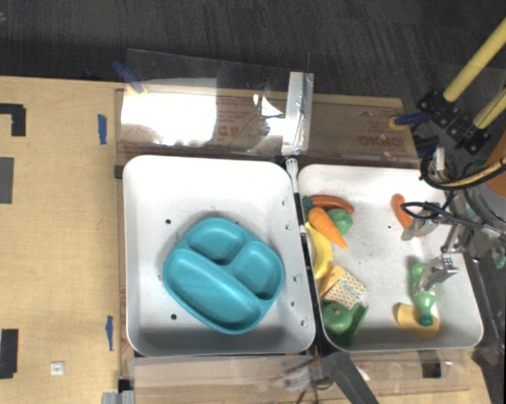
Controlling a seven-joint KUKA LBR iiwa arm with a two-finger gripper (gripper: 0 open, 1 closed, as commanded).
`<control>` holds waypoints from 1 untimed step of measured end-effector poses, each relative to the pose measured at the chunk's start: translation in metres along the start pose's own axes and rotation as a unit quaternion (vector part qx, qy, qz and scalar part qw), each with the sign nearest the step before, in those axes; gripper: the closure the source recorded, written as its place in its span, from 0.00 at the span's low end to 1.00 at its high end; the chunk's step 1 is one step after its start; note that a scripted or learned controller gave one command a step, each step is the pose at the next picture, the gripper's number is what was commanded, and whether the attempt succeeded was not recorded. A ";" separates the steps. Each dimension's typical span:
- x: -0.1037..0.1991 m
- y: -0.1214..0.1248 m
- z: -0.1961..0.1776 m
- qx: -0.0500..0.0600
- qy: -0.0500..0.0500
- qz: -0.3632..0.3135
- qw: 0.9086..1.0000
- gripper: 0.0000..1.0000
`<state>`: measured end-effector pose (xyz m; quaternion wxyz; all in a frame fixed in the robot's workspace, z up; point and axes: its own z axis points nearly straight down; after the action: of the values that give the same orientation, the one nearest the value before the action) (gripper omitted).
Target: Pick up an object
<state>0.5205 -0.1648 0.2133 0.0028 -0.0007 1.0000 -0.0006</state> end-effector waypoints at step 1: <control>0.005 -0.060 0.123 0.002 -0.005 0.017 1.000 0.00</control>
<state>0.5158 -0.2252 0.0905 0.0077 0.0159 0.9998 -0.0025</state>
